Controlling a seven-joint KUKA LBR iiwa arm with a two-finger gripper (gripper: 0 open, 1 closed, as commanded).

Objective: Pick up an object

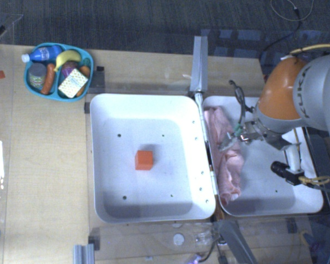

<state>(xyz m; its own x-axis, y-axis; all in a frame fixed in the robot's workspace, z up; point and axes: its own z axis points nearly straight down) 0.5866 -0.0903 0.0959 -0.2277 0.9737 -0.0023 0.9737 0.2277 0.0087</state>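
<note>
Camera view: we list a pink cloth, soft and light; pinch a raised fold. Tool hovers above it, state unclear.

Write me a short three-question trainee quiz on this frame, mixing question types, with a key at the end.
1. True or false: the orange block lies in the left bin.
2. Multiple choice: the pink cloth lies A) along the left wall of the right bin, B) in the blue tray, C) on the floor.
3. Fill in: the gripper is over the ____ bin, close to the cloth.

Key
1. True; the block sits alone near the bin's middle.
2. A; the cloth runs lengthwise beside the divider between the bins.
3. Right; whether anything is held cannot be told from this view.
</note>
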